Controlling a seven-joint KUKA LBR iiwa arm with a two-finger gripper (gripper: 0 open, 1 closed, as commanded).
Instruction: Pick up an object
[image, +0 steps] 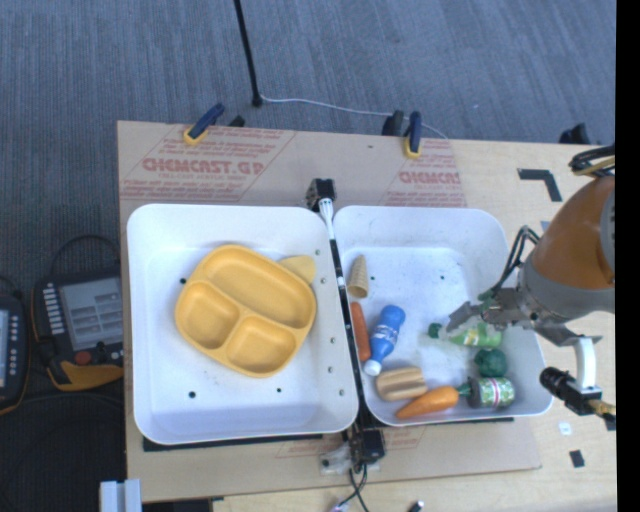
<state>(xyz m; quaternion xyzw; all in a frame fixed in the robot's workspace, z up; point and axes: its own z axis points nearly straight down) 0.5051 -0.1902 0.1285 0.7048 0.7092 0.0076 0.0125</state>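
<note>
Grasp step being attempted: gripper (478, 318) is being held spread open over the green bottle (468, 337) near the right bin's (420, 222) right edge. Next, descent and closing are being called for.

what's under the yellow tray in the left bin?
A pale yellow flat piece pokes out from beneath the yellow divided tray at its upper right edge, on the left bin floor. How far it extends beneath is covered; anything else under the tray is hidden.
</note>
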